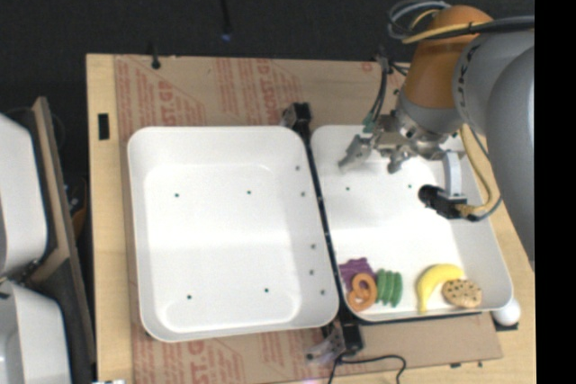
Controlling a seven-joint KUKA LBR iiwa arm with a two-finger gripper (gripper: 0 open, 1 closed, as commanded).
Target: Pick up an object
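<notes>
My gripper (373, 159) hangs over the far end of the right bin (396, 211), open, with nothing between its fingers. The objects lie in a row along that bin's near edge: a purple piece (355, 268), an orange ring (363, 290) resting partly on it, a green ridged piece (390, 286), a yellow banana (435, 280) and a brown speckled cookie (462, 292). The gripper is well back from this row, up and to the left of it.
The left bin (225, 229) lies beside the right one; their rims meet at the middle. A black clamp (296, 114) sits at the far junction of the bins. A black fitting with cables (443, 199) hangs off the arm over the right bin.
</notes>
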